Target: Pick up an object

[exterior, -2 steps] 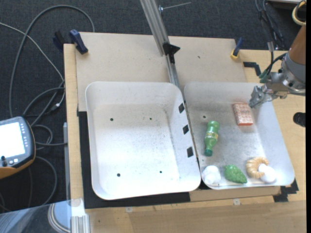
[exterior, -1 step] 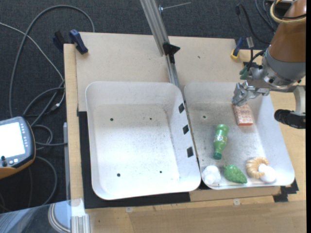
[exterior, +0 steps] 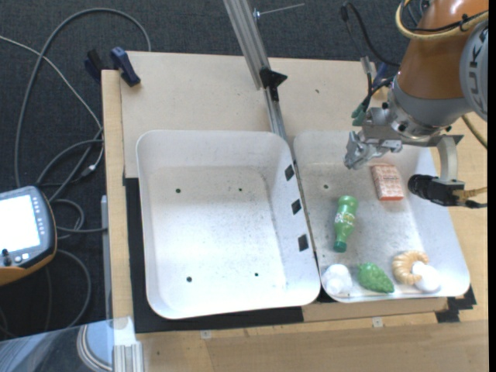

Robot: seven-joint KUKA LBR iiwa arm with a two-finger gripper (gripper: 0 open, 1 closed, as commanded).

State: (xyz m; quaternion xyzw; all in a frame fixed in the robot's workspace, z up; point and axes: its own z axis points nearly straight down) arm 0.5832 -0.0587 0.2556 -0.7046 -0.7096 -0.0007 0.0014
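Green plastic bottle [exterior: 344, 222], white label, lying below claw [exterior: 358, 155]

A: From where does the camera look?

B: It sits fixed above the bench [exterior: 194, 84] and looks down at a slant, taking in the left bin [exterior: 159, 157] and the right bin [exterior: 446, 242] side by side in the middle of the frame.

A: How near is it?

B: Far enough that the bench's near edge, its far edge and its left side all fit, with dark floor [exterior: 46, 6] and loose cables [exterior: 58, 68] beyond them. The bins' far rims lie toward the top of the picture, their near rims toward the bottom.

A: And the arm?

B: The arm [exterior: 442, 53] enters from the upper right, cropped by the frame's edge. There is just the one view, so nothing overlaps.
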